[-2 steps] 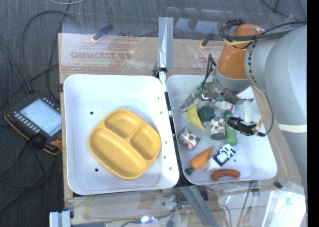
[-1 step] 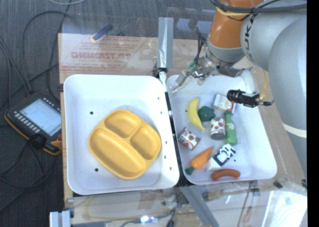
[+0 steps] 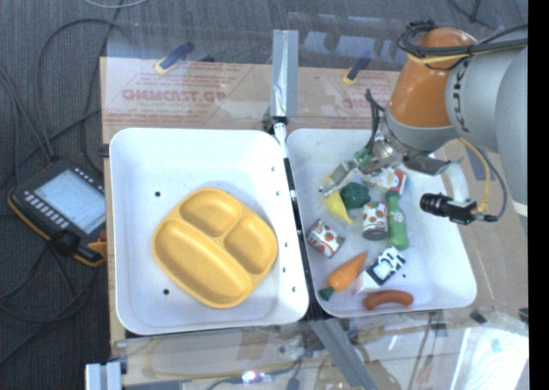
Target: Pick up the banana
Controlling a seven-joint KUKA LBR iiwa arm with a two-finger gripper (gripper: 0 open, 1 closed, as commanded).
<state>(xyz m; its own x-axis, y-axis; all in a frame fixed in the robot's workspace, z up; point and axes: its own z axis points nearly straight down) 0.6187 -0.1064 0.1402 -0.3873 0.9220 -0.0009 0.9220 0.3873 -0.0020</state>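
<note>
Worktop (image 3: 129,105) seen from above, carrying two shallow white bins side by side, with a handheld control pendant (image 3: 60,200) lying off its left edge. The left bin (image 3: 137,157) holds one thing, a yellow three-compartment tray (image 3: 214,247), set slightly askew near its centre. The right bin (image 3: 446,277) holds a loose cluster of toy foods: two small printed cans, one (image 3: 325,237) near the dividing wall and one (image 3: 374,219) further right; one carrot (image 3: 346,273) lying aslant toward the front; one black-and-white carton (image 3: 387,265) just beside the carrot's tip; one sausage (image 3: 388,299) at the front edge; one green bottle (image 3: 395,219) lying beside the second can. The banana (image 3: 337,207), a single short yellow piece, lies in the middle-left of this bin, touching a dark green item (image 3: 355,196) that partly overlaps it, with a grey-green piece (image 3: 336,176) just behind. The arm (image 3: 429,88) enters from the right, its pincer (image 3: 375,157) low over the rear of the cluster, near but apart from the banana; whether its fingers are spread or pressed together cannot be told.
</note>
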